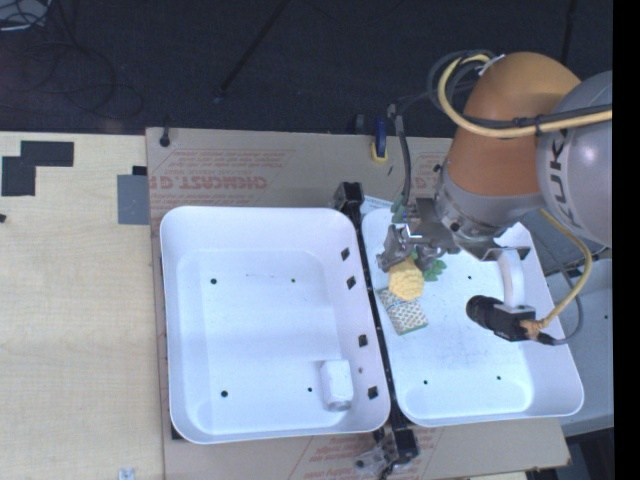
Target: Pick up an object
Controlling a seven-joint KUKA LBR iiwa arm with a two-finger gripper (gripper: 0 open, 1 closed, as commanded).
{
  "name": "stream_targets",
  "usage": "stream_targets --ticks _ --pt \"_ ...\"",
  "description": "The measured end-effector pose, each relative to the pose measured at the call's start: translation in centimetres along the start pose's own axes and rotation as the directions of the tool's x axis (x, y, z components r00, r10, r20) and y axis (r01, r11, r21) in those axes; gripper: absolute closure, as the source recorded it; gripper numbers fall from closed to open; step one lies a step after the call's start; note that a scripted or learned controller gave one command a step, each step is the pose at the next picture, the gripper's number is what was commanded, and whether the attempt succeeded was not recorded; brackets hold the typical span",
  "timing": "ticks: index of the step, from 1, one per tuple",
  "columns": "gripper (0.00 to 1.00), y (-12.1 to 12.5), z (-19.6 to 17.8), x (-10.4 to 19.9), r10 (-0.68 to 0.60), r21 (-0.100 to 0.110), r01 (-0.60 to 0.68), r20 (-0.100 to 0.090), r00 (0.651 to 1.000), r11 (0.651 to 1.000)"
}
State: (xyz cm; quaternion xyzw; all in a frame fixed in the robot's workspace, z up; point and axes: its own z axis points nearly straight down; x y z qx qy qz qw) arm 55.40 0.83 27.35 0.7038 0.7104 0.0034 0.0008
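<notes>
**While hanging over the right bin (470, 368): gripper (405, 248) directly above a yellow object (407, 284)**

Seen from above at a slant, one bench (250, 163), topped with a brown board. On it two shallow white bins, side by side, inner walls touching along a dark seam. One grey arm (510, 138) with an orange band, reaching in from the right and covering the right bin's upper right corner. One gripper at its end, low over that bin's upper left part. Whether apart, together or clamped on anything: cannot tell from this angle.

Four loose things in all: three in the right bin, one in the left bin (250, 318).

Right bin, largest first:
- One patterned pad (406, 316), green and white, lying flat just beside the inner wall.
- One yellow object, rounded, just under the gripper and right above the pad in the view. Touching the pad or just short of it: cannot tell.
- One green piece (436, 267), small, just beside the yellow object on its right, partly under the gripper.

All three crowded near the inner wall. Plenty of bare floor across the bin's lower half and toward its right wall.

Left bin: one white block (335, 383), near the lower right corner, close to the inner wall. Bare floor everywhere else, well apart from every wall.
</notes>
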Motion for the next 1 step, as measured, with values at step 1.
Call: stream_targets --ticks 1 --pt "1.00 -2.71 -2.93 7.82 0.001 0.007 -0.001 0.001 1.000 1.000"
